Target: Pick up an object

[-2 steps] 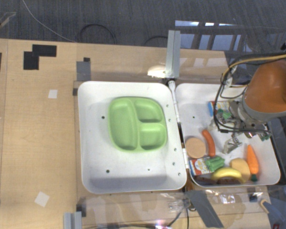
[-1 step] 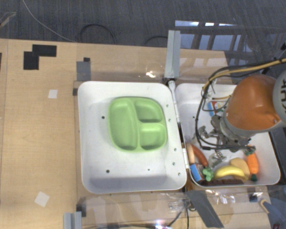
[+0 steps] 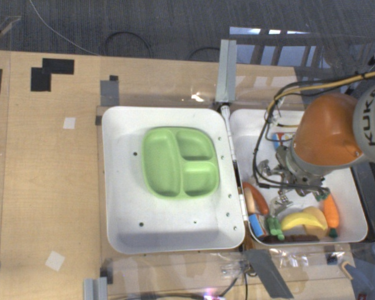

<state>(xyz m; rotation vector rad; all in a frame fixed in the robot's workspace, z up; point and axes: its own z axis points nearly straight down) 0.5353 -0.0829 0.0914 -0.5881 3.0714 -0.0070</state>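
The arm (image 3: 328, 130) reaches in from the right and hangs over the right bin (image 3: 361, 220), its orange band bulging above the wrist. The hand (image 3: 292, 192) points down into the bin's near half, above the heap of small things there. I cannot tell whether it is open or closed; cables and the wrist's own bulk crowd the view, and nothing can be seen gripped.

The things lie in the near part of the right bin, crowded together. A banana (image 3: 304, 219) lies just below the hand, toward the bin's near wall. A carrot (image 3: 330, 212) lies just right of the banana, tilted, its green tip toward the near wall. A hot dog (image 3: 256, 199) lies to the hand's left, near the wall between the bins, with a blue piece (image 3: 257, 224) just below it. A small green thing (image 3: 274, 224) sits between the blue piece and the banana. A dark bar (image 3: 298, 237) lies along the near wall under the banana.

The left bin (image 3: 122, 180) holds a green tray (image 3: 178, 162) with three compartments, lying flat near its middle. Both bins rest on the desk (image 3: 44, 192).
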